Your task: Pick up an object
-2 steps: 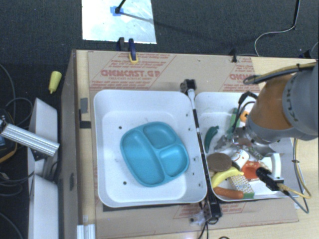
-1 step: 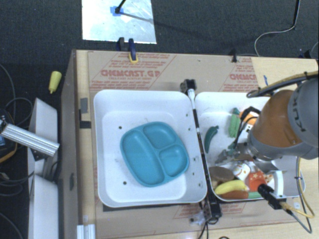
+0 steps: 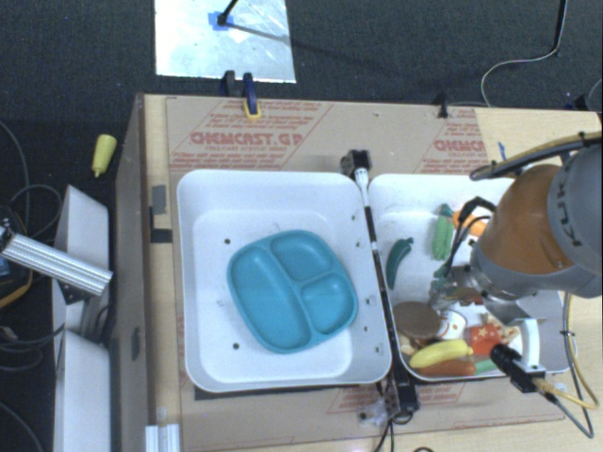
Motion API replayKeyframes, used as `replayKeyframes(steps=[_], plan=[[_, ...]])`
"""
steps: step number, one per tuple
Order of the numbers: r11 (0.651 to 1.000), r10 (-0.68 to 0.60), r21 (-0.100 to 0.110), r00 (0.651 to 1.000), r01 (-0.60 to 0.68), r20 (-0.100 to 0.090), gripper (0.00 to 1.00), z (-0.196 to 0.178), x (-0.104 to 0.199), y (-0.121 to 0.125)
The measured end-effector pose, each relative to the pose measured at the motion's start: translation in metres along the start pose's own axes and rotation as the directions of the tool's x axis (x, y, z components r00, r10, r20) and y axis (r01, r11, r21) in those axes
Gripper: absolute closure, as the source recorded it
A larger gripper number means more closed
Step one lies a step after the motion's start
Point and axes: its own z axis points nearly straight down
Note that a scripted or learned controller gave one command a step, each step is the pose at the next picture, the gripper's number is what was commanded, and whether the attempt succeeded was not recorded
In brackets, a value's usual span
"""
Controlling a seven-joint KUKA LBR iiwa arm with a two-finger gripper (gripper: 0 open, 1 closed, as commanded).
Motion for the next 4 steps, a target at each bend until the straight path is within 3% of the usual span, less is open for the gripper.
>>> replayKeyframes(steps=[1,2,3,4], plan=[[1.0,0.0,0.003,1.0,0.0,0.001,1.0,-0.055,-0.041,0.047],[1.0,0.0,0.005,1.0,0.0,0.0,0.0,-0.054,-0.041,0.047],[1.0,-0.002,0.004,1.0,0.002,0.0,0.0,-0.047,-0.049,0.119],[1.0,-0.002,-0.012,1.0,0.002,0.008,0.0,0.003,-0.064,0.156]])
